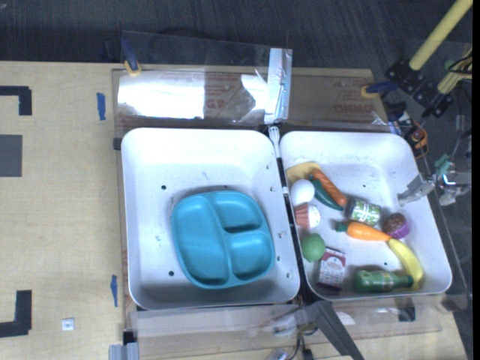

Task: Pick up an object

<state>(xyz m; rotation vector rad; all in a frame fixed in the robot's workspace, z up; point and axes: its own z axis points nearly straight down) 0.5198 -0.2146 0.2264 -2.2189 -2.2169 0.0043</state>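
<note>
Over the right bin [431, 235], your end effector [420, 188], grip state impossible to tell, hangs just right of the carrot [367, 232]: descend squarely, avoiding the neighbouring can [363, 213].

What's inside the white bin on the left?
The left bin holds a blue divided plate, lying flat with its compartments bare. Whatever might lie under the plate is covered. The toy foods, such as the banana and carrot, sit in the right bin.
</note>
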